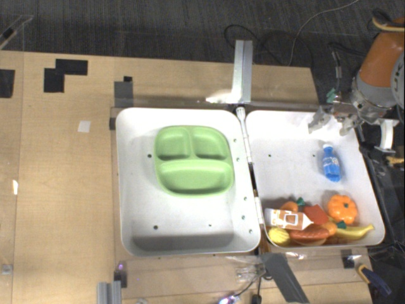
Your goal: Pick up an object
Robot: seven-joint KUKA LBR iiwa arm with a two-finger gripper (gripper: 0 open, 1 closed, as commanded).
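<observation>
Toy food pile [316, 223] sits far below my gripper [331, 122]; blue bottle [330, 163] just below it. Fingers spread, nothing held. Pick not started; descend and grasp left.

One fixed camera looks down slantwise from above, seemingly fairly high, on both bins [126, 170].

A pale wooden worktop [57, 189] fills the view from nine o'clock to the centre, bearing black square markings [65, 73] toward ten o'clock. Along twelve o'clock runs dark grey carpeted floor [158, 11], crossed by a thin pale cable [329, 8] toward one o'clock. A grey metal post [243, 68] stands up at the worktop's far edge. Light is even and soft, with faint glare on the wood.
</observation>
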